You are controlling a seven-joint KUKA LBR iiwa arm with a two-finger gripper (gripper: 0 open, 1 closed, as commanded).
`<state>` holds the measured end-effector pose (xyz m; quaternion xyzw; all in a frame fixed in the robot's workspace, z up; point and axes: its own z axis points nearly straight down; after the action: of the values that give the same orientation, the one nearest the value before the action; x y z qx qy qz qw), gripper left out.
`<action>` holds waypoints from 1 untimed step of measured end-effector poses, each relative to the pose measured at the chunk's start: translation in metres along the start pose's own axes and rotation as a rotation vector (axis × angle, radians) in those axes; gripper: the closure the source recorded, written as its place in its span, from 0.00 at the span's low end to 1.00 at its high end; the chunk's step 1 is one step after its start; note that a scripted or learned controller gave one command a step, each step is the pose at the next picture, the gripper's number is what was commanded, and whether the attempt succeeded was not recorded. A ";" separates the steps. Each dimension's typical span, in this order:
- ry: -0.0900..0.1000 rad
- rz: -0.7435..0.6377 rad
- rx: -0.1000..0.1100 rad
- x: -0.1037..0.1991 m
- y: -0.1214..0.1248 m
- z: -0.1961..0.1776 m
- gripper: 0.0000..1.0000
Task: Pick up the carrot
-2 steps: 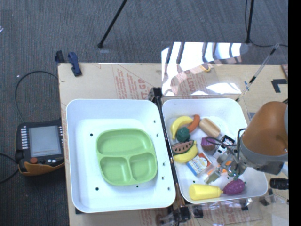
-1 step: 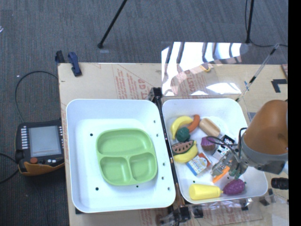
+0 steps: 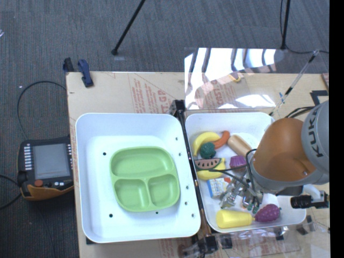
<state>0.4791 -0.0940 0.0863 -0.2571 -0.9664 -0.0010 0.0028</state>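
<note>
Two shallow white bins side by side on the desk (image 3: 134, 90). In the left bin (image 3: 91, 144), a green divided plate (image 3: 144, 177), lying flat near the middle. In the right bin (image 3: 258, 120), a heap of toy food: the carrot (image 3: 221, 139) near the far left corner, orange, lying against the far end of a yellow banana (image 3: 204, 140); just beside, toward the middle, a tan cylinder (image 3: 239, 144); a watermelon slice (image 3: 208, 163) below the banana; at the near edge a yellow piece (image 3: 234, 218) and a purple piece (image 3: 267, 213). Over the right half of that bin, the arm's orange band (image 3: 280, 150), with the gripper (image 3: 236, 192) low among the items near the middle, well apart from the carrot. Cannot tell how the gripper is set.
</note>
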 end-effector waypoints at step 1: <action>-0.006 -0.504 0.000 -0.040 -0.077 -0.001 1.00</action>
<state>0.4759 -0.1806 0.0874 -0.0081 -1.0000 -0.0007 -0.0006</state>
